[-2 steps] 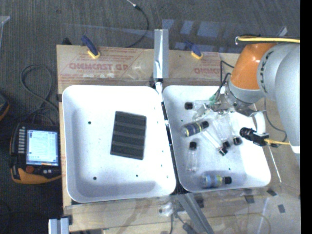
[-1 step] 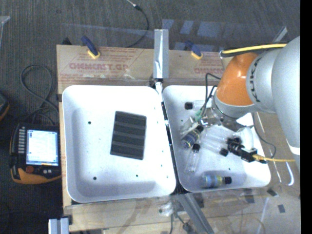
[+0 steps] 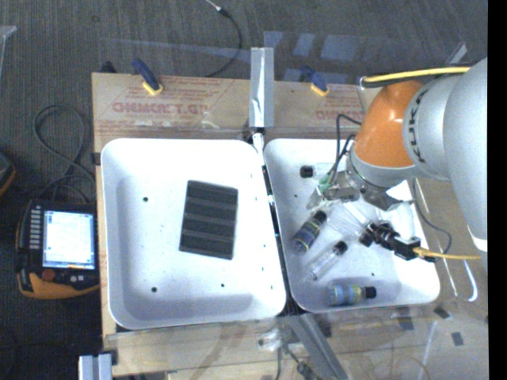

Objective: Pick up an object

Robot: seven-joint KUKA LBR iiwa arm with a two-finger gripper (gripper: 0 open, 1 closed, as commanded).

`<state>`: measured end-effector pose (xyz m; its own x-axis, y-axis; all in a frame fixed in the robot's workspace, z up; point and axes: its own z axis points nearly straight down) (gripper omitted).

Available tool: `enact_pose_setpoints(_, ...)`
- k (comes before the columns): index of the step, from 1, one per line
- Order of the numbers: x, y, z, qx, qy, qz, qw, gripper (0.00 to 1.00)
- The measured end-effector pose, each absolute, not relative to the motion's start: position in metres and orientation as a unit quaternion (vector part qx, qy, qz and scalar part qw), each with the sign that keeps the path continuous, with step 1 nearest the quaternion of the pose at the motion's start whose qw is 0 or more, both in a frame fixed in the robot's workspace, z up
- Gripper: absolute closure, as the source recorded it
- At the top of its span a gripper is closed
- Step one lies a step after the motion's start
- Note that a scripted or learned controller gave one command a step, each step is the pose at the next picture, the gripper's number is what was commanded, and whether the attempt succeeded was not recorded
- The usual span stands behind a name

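My gripper (image 3: 336, 193) reaches down into the right bin (image 3: 424, 287) near its upper middle, under the orange band of the arm. Just below and left of it lies a small dark bottle (image 3: 309, 231) with a yellow and blue label. A clear vial (image 3: 327, 260) with a black cap lies lower down, tilted. Near the bin's front wall a bottle (image 3: 351, 294) with a blue label lies on its side. A small black cap (image 3: 306, 171) sits at the upper left of this bin. I see nothing clearly held.
The left bin (image 3: 127, 172) holds a black ribbed rectangular pad (image 3: 209, 219) near its middle. A metal divider (image 3: 261, 93) stands between the bins at the back. A handheld pendant (image 3: 59, 248) lies left of the bench.
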<state>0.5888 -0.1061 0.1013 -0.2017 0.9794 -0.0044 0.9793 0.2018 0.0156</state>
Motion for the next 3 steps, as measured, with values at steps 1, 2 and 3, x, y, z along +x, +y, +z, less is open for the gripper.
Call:
enact_pose_setpoints(1,0.5887,-0.1060,0.1012,0.632,0.775,0.0046,0.006,0.00)
enact_pose_setpoints(2,0.5889,-0.1050,0.1098,0.632,0.775,0.0054,0.006,1.00)
enact_pose_setpoints(3,0.5888,-0.1049,0.1098,0.632,0.775,0.0053,0.006,0.00)
